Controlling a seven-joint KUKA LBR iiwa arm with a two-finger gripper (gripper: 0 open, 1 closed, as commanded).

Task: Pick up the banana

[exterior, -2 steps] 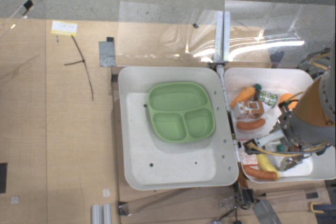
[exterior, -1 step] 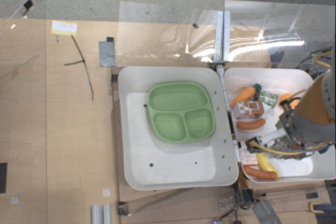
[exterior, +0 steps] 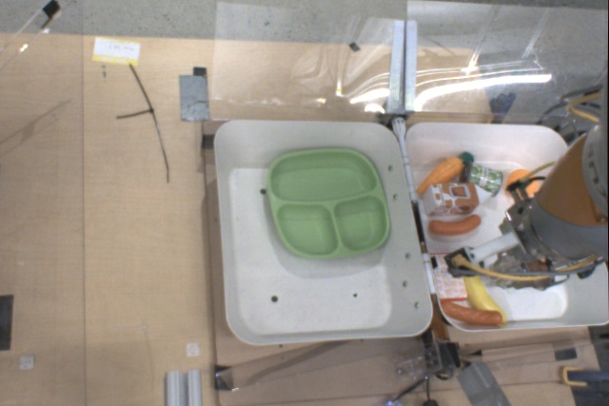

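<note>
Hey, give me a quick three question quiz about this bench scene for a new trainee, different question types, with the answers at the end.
1. True or false: the banana lies in the same bin as the green divided plate.
2. Multiple choice: which item lies just below the banana in the camera view, near the bin's lower edge? A) a carrot B) a red sausage C) a green can
3. Fill in: the arm's orange band hangs over the ______ bin in the camera view.

Key
1. False; the banana is in the right bin, the plate in the left bin.
2. B, the red sausage.
3. right
</note>
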